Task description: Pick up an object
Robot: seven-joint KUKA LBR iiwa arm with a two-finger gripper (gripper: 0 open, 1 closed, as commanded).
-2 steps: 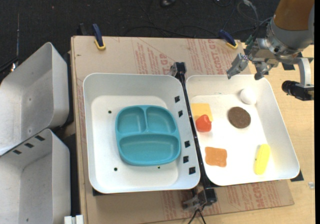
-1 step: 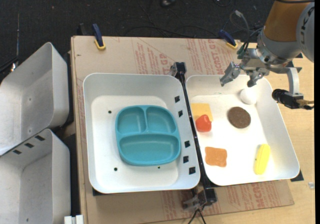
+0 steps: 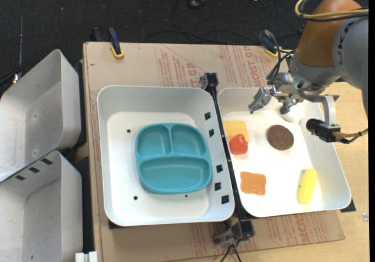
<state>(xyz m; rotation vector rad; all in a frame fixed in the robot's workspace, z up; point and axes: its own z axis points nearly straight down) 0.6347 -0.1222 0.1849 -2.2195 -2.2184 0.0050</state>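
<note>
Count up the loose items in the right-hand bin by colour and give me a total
Yellow: 2, a pale yellow block and a yellow banana-like piece
Red: 1, a small red piece
Orange: 1, a flat orange piece
Brown: 1, a round brown disc
White: 1, a small white object, partly behind the gripper
Total: 6

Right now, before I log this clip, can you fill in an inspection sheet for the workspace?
Surface: bench board bearing two shallow white bins, left bin and right bin, side by side.
Job's things: in the right bin, a yellow block touching a red piece, a brown disc, an orange piece, a yellow piece.
Clutter: teal divided tray in the left bin; spare white bins off the bench's left.
Grippers: gripper open above the right bin's far end, holding nothing.
Cables: loop over the arm; loose cables on the floor.
Surroundings: dark floor; clamps on the bench's edges.
</note>
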